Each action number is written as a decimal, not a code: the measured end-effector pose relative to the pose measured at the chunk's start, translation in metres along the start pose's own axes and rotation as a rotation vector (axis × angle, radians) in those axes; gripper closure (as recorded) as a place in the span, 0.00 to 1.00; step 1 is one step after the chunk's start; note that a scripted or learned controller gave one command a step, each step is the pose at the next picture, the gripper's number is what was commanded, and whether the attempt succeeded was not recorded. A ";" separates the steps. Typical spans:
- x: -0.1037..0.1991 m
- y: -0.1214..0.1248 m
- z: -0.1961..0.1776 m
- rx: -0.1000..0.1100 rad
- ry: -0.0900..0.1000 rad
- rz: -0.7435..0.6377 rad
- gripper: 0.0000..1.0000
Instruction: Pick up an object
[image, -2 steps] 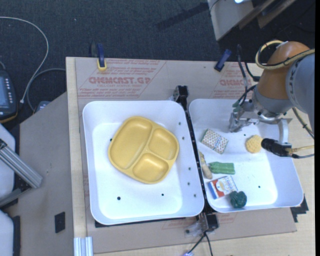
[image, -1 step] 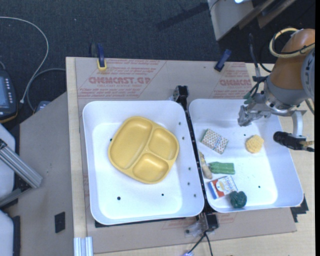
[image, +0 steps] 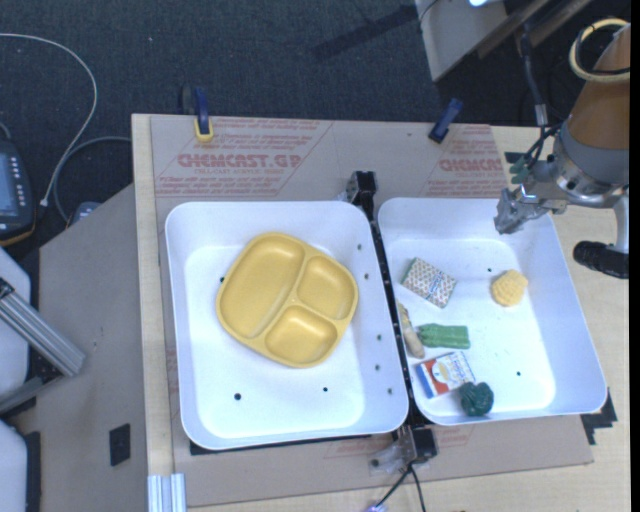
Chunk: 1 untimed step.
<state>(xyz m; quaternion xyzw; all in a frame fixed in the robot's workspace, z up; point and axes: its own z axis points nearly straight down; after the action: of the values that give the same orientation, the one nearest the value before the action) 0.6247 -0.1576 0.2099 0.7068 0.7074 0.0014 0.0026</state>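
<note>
Pincer (image: 512, 215) hangs over the right bin's (image: 570, 330) far edge, its fingers too small to tell apart, nothing seen between them. Near it on the white floor lies a yellow round piece (image: 509, 288); a patterned packet (image: 430, 282), green block (image: 443, 336), card (image: 446, 373) and dark green lump (image: 476, 399) lie further off. Bare floor lies along the bin's right side. A yellow divided plate (image: 287, 298) sits in the left bin (image: 200, 380).

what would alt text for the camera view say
The gripper hovers over the far edge of the right bin, which holds small items including a yellow round piece. The left bin holds a yellow divided plate.
</note>
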 end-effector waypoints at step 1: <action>-0.002 0.000 -0.044 -0.001 0.000 0.000 1.00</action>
<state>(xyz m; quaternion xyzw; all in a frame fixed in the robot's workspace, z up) 0.6243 -0.1594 0.2535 0.7068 0.7074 0.0015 0.0030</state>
